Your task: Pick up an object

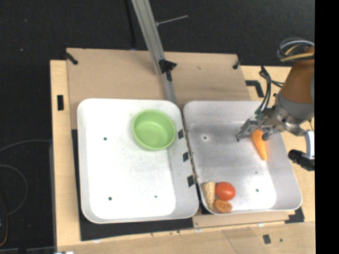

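Observation:
An orange carrot lies in the right bin, near its right wall. My gripper hangs right over the carrot's upper end. It is open: the left finger is clearly apart from the carrot, and the right finger sits close to the carrot's top. The carrot does not look clamped. A red tomato, a pale beige piece and a small orange-brown piece are bunched in the right bin's front left corner.
A green bowl stands in the left bin, at its back right. A grey slanted pole rises behind the two bins. Bare grey floor of the right bin lies between the carrot and the tomato.

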`<act>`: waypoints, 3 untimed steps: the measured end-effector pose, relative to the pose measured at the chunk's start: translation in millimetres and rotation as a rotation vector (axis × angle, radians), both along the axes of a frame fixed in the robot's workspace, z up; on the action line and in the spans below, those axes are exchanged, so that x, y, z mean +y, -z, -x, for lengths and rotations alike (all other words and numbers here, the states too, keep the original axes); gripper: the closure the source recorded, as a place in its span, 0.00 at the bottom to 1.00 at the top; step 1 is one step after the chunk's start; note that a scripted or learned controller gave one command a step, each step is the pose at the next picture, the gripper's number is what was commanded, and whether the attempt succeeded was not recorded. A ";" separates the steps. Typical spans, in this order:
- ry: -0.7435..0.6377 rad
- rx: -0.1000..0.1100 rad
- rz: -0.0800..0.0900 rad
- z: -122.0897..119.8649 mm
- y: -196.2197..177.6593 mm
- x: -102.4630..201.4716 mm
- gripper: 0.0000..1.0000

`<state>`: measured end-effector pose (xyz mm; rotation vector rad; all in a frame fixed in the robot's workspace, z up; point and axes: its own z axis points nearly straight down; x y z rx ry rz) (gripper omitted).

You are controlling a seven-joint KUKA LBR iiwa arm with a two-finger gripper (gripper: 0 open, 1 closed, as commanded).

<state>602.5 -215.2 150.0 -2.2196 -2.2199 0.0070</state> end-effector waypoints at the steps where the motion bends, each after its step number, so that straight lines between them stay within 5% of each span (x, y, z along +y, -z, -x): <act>1: -0.005 -0.006 -0.011 -2.7 48.5 4.8 0.00; 2: -0.005 -0.009 -0.007 -3.3 35.8 2.8 1.00; 3: -0.003 -0.013 0.002 -5.2 -29.1 3.7 1.00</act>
